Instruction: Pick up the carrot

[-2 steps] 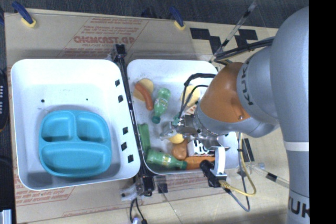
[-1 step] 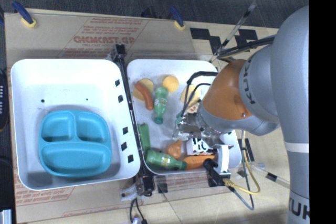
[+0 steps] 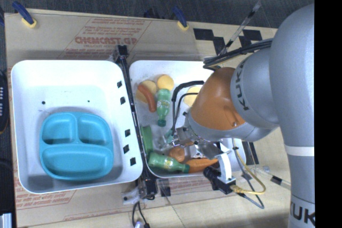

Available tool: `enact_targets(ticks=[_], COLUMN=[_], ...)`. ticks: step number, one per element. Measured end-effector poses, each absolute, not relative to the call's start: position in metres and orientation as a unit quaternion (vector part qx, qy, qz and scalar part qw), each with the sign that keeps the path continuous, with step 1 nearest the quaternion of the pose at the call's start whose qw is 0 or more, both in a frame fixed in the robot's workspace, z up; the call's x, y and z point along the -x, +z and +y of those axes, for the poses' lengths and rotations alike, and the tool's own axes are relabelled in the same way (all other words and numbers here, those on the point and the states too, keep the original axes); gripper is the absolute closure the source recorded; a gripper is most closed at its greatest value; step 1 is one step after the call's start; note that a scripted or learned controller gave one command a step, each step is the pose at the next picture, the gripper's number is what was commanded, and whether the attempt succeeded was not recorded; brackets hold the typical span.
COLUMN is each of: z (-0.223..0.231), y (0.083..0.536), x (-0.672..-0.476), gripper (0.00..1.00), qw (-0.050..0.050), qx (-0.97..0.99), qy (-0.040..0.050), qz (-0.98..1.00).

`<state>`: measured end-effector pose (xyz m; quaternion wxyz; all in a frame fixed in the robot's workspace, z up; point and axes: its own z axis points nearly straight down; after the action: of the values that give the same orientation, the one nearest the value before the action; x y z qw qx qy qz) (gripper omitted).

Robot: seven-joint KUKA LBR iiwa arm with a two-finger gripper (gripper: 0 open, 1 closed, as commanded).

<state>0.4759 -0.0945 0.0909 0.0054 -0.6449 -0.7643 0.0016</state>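
The arm is working low in the right bin (image 3: 140, 69), its gripper (image 3: 179, 141) (claw state I cannot tell) hovering near the carrot (image 3: 204, 164) lying at the bin's five o'clock corner, so descending and closing squarely seems next.

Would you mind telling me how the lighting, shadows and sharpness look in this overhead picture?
Camera view: even, soft lighting, no harsh glare on the white bins; the arm casts shade over the right bin's near end, where the carrot lies; the blue tray is fairly sharp, while small items under the wrist look slightly soft and cluttered.
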Motion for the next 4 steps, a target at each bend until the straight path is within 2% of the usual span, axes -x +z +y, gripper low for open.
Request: enact_targets(ticks=[1, 2, 3, 4], z=[-0.0946, -0.0946, -0.0943, -0.0944], y=[0.1004, 0.1004, 0.1096, 0.1096], x=[-0.4763, -0.4763, -0.4767, -0.4767], gripper=[1.00, 0.00, 1.00, 0.00], qw=[0.008, 0.007, 0.009, 0.009], qx=[0.640, 0.641, 0.637, 0.637], qy=[0.0031, 0.0031, 0.0046, 0.0046], qz=[-0.768, -0.768, -0.771, -0.771])
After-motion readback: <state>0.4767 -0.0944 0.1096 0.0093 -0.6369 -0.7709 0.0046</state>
